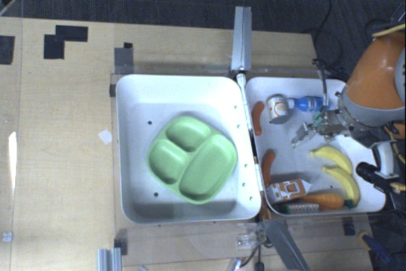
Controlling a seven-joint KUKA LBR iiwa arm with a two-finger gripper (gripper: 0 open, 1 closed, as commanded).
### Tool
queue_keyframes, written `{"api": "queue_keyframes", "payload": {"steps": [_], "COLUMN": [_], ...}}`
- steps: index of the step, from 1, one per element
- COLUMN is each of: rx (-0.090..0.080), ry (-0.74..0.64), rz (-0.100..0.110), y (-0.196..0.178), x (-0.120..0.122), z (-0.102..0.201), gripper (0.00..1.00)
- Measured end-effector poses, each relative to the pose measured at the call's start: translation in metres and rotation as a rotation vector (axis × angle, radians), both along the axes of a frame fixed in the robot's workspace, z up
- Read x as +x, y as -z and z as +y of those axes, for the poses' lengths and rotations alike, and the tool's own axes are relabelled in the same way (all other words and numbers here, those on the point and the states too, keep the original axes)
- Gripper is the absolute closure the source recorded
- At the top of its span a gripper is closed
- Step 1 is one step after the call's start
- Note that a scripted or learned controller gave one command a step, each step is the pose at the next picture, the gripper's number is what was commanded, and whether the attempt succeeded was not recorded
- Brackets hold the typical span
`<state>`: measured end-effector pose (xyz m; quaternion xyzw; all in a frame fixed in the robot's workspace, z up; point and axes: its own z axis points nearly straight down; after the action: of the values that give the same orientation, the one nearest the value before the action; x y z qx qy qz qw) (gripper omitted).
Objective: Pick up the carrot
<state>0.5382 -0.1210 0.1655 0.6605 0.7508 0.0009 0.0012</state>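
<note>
The orange carrot [322, 201] lies lengthwise along the front wall of the right bin [288, 87], its dark stem end pointing right. My gripper [308, 131] hangs over the middle of that bin, behind and a little left of the carrot and well apart from it. Nothing shows in its grasp. The grey arm with its orange band [377, 76] reaches in from the right.
In the right bin, two yellow bananas [337, 169] lie between gripper and carrot. A small brown carton [288, 188] touches the carrot's left end. Two sausages [257, 117] [268, 165], a tin can [277, 108] and a blue bottle [308, 103] lie nearby. The left bin [130, 155] holds a green divided plate [193, 158].
</note>
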Motion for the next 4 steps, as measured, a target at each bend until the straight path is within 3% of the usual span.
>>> {"api": "queue_keyframes", "payload": {"steps": [1, 2, 3, 4], "rx": [-0.002, 0.001, 0.001, 0.0], "ry": [-0.075, 0.243, 0.24, 0.362], "rz": [-0.011, 0.0, -0.004, -0.002], "y": [0.076, 0.071, 0.06, -0.026], "x": [-0.047, -0.05, -0.049, -0.05], "z": [0.015, -0.015, -0.014, -0.039], "gripper": [0.0, 0.0, 1.0, 1.0]}}
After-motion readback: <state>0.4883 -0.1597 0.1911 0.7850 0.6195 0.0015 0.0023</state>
